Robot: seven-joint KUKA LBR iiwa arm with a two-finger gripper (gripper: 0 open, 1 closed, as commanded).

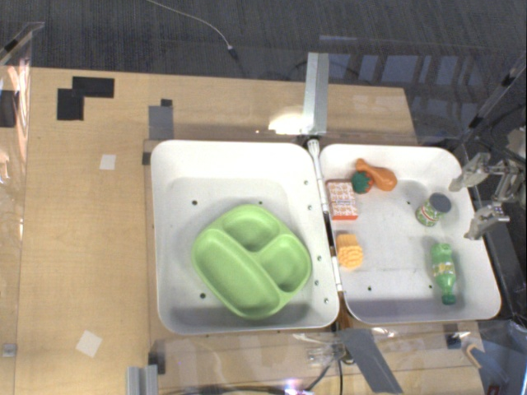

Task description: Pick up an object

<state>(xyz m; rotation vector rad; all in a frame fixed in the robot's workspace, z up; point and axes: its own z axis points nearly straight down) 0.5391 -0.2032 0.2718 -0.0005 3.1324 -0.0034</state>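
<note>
- gripper (487, 194) sits at the right edge of the scene, just outside the right rim of the right bin (395, 303); its metal fingers look spread apart with nothing between them, so it reads as open and carrying nothing.
- step in hand, as a judgement: the approach has not begun. the claw is off to the side and no object is lifted, so the pick is entirely ahead.
- candidates all lie in the right bin: a green bottle (443, 271) lying on its side near the right wall, a small can (431, 210) just left of the claw, an orange drumstick toy (375, 176) at the far side, a red and white box (342, 200) against the left wall, and a yellow corn piece (350, 253) nearer, also by the left wall.
- left bin (177, 179) holds a green divided plate (251, 259), which is large and flat and looks a poor choice for two fingers.
- next move probably calls for moving left over the rim, centring above one item, then descending with the fingers astride it. the can is closest.
- edges: the bottle lies close to the right wall, and the box and corn hug the divider between bins, leaving little finger room on that side.
- open room: the middle of the right bin floor is bare, and the can and drumstick stand apart from their neighbours, so a straight descent there looks least crowded.
</note>
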